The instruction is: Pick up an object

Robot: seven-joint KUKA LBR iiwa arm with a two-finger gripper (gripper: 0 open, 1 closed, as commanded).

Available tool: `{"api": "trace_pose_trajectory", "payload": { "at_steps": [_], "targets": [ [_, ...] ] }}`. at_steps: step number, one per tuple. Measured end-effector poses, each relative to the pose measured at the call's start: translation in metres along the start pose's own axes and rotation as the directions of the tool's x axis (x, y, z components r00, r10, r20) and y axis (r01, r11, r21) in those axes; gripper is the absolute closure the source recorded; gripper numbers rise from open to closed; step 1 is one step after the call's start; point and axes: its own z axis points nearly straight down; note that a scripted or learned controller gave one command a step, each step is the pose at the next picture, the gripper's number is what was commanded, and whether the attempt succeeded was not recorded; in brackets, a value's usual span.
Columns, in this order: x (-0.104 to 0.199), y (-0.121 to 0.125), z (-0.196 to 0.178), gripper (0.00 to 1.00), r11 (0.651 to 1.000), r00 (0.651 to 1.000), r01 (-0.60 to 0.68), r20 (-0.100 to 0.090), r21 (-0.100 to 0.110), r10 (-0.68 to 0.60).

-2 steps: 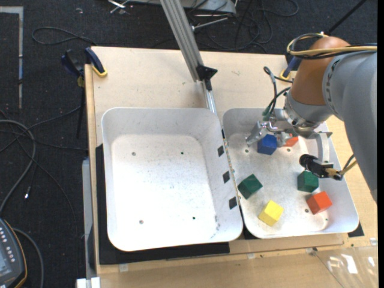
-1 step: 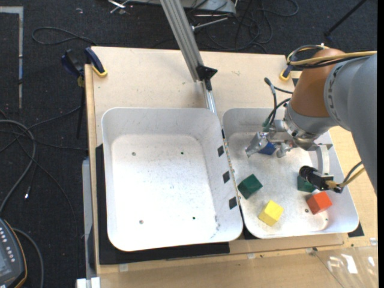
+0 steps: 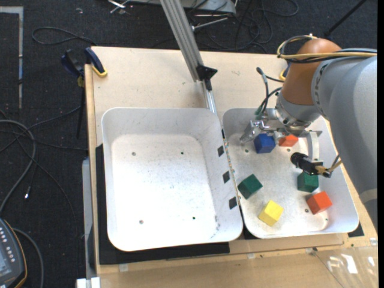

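Observation:
My gripper (image 3: 281, 138) hangs low over the back of the right bin (image 3: 345, 218), reaching in from the right, and it looks open. A blue cube (image 3: 264, 143) and a small orange block (image 3: 288, 140) lie on the bin floor in the gap between its spread fingers, the blue cube close to the silver left finger (image 3: 252, 129). Nothing is lifted. The wrist and orange band hide the bin's back right corner.
Further forward in the right bin lie a green cube (image 3: 249, 185), a yellow cube (image 3: 270, 212), a dark green cube (image 3: 308, 182) and an orange-red cube (image 3: 318, 202). The left bin (image 3: 114, 161) adjoins it. A slanted metal pole (image 3: 186, 38) rises behind the bins.

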Motion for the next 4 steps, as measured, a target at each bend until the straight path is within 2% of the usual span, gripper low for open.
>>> {"api": "trace_pose_trajectory", "payload": {
  "at_steps": [1,2,3,4],
  "targets": [
    [-0.035,-0.047,-0.001,0.00,1.000,1.000,-0.009,0.001,0.007,0.009],
    [-0.006,0.015,-0.001,0.00,1.000,1.000,0.002,-0.001,-0.003,-0.002],
    [0.004,-0.009,-0.001,0.00,1.000,1.000,-0.005,-0.001,0.006,0.005],
    [0.004,-0.007,-0.011,1.00,1.000,1.000,-0.002,0.000,0.002,0.002]
  ]
}}
